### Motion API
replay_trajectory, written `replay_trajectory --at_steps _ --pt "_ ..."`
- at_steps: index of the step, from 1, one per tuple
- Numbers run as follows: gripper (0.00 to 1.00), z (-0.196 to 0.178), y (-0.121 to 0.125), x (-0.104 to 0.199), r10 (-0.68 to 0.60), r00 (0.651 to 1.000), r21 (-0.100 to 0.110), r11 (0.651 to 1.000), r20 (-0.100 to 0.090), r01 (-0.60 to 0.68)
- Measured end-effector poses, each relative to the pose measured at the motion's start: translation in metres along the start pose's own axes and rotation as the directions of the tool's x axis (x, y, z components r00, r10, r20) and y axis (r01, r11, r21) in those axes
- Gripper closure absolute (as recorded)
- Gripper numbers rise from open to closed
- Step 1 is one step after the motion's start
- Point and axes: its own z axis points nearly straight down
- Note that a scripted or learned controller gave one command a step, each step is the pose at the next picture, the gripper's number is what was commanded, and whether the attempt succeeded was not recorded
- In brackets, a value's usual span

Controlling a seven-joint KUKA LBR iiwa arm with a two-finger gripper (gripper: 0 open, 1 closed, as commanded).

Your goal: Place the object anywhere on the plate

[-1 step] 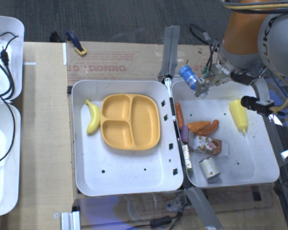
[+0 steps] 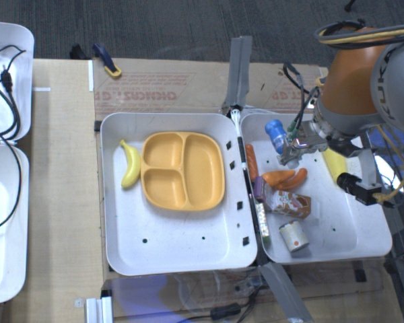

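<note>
A yellow-orange divided plate (image 2: 183, 170) with three compartments lies in the left bin (image 2: 182, 247). A banana (image 2: 129, 165) rests on the bin floor just left of the plate. My gripper (image 2: 291, 151) hangs over the right bin (image 2: 337, 237), right beside a blue bottle (image 2: 276, 134) and just above an orange carrot (image 2: 285, 177). Nothing is visibly in its grasp. The arm's grey and orange wrist (image 2: 350, 89) hides the bin's far right corner.
The right bin also has a red sausage (image 2: 251, 161) along its left wall, a crumpled snack bag (image 2: 291, 203), a small grey can (image 2: 293, 237) and a yellow item (image 2: 335, 165) partly under the arm. A black clamp (image 2: 357, 187) juts over the right side.
</note>
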Motion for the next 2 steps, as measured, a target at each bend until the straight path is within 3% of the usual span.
replay_trajectory --at_steps 1,2 --pt "1.00 -0.065 -0.056 -0.037 -0.075 0.997 -0.003 0.997 0.002 0.075" --pt "1.00 -0.111 -0.101 -0.032 -0.076 0.997 -0.002 0.997 0.002 0.076"
